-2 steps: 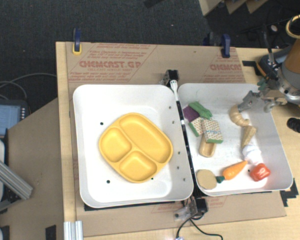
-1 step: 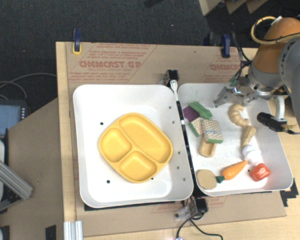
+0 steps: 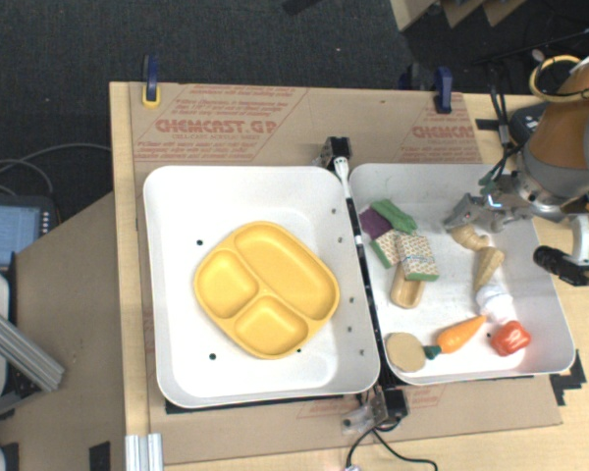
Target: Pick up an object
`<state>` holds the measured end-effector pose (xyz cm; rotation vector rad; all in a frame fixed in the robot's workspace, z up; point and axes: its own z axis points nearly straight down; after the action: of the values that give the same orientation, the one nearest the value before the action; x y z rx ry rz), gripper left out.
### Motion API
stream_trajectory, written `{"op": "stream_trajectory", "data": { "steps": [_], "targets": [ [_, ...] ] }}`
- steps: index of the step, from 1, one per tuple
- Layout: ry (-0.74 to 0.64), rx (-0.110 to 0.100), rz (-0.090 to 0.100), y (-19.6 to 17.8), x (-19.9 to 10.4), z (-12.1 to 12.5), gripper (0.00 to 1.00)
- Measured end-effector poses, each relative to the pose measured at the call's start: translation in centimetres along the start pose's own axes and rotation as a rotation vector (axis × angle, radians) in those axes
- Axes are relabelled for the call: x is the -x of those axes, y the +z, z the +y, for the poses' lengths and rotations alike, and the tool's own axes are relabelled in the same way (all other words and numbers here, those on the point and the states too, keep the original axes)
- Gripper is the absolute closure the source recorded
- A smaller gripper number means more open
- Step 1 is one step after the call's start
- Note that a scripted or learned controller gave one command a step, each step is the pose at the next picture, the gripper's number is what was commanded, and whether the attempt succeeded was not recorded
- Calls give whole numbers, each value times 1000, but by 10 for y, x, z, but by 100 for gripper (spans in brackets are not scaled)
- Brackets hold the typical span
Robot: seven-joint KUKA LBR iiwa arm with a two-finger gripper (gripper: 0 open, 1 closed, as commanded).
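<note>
1. The gripper [image 3: 479, 210] hung over the upper right part of the right bin [image 3: 562, 314], at the end of the grey arm [image 3: 562, 135] with its orange band; its metal fingers looked spread apart, with nothing between them.
2. Just below the gripper lay a tan piece [image 3: 468, 237], and just below that a tan cone [image 3: 488, 263].
3. Further below, toward the bin's near edge, sat a white bottle [image 3: 494, 302] with a red cap [image 3: 510, 338].
4. Left of that cap lay a carrot [image 3: 459, 335], and beside its green end a round tan disc [image 3: 405, 351].
5. To the gripper's left were a green piece [image 3: 393, 214], a purple piece [image 3: 374, 223], a patterned block [image 3: 417, 256] and a tan cylinder [image 3: 405, 289], clustered together.
6. Well to the left, the left bin [image 3: 167, 263] held a yellow tray [image 3: 265, 287] with three compartments.
</note>
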<state>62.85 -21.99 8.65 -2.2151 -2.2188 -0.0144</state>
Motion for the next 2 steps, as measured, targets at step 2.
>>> {"op": "stream_trajectory", "data": {
  "steps": [2],
  "targets": [
    [-5,-4,-7,-17,-71,5,100]
  ]
}}
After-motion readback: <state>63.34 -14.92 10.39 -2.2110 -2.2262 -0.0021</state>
